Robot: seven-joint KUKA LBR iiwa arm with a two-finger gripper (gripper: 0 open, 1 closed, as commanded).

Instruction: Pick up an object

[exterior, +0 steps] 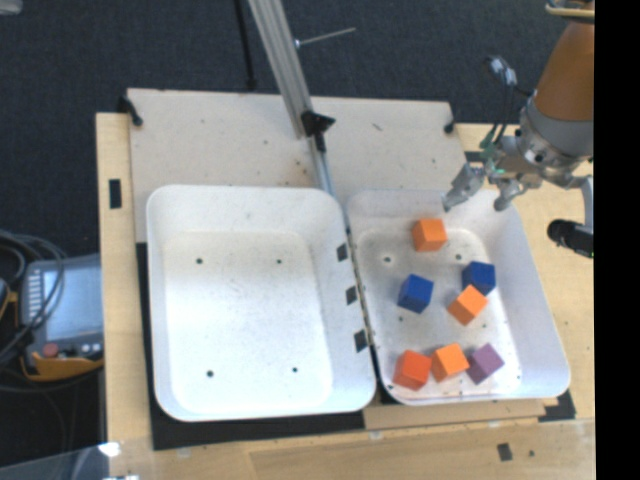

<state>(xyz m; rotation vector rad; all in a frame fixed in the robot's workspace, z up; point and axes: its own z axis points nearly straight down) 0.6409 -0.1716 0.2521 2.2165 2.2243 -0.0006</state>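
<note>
The gripper (pixel 481 190) hangs over the far rim of the right bin (pixel 540 338), fingers parted with nothing between them. Directly toward the camera from it, the orange cube (pixel 430 234) is the nearest obstacle, with bare floor around it. Farther that way two blue cubes (pixel 416 293) (pixel 480 276) and an orange cube (pixel 467 304) sit close together, leaving narrow gaps. Farthest from the gripper, along the near wall, a red-orange cube (pixel 412 369), an orange cube (pixel 450 361) and a purple cube (pixel 485 362) stand side by side, almost touching. To the gripper's side, past the dividing rims, the left bin (pixel 170 218) offers broad open floor. A slanted metal post (pixel 283 58) stands beyond the bins.
</note>
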